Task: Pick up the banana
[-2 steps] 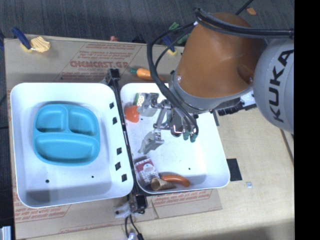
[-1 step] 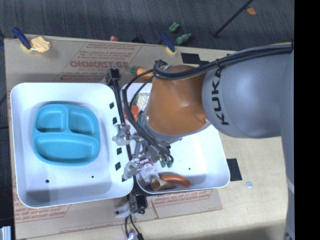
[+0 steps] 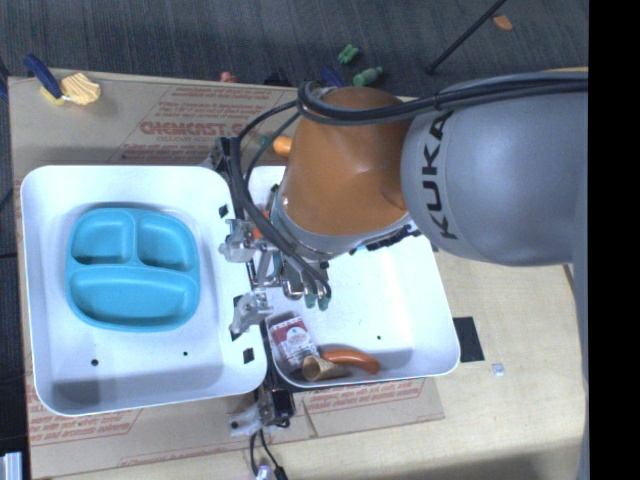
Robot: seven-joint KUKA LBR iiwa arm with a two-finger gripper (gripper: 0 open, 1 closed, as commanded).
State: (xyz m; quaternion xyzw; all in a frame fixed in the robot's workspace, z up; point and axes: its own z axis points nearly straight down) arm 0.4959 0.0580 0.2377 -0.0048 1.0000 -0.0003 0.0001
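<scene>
My gripper (image 3: 300, 286) hangs low over the near-left part of the right bin (image 3: 425, 313), with the orange wrist band just above it. Beneath and in front of it, against the bin's near wall, lie a small red and white packet (image 3: 290, 340), an orange-red sausage-shaped piece (image 3: 350, 357) and a brownish cone-shaped piece (image 3: 313, 369). The gripper is close above the packet but apart from it. The arm covers most of the right bin's far half. A small orange object (image 3: 282, 146) peeks out at the arm's far-left side.
The left bin (image 3: 40, 268) holds a blue divided tray (image 3: 132, 266). Beyond the bins, a yellow and blue item (image 3: 73, 88) and small green items (image 3: 358, 64) lie on the cardboard and floor. Cables run along the divider between the bins.
</scene>
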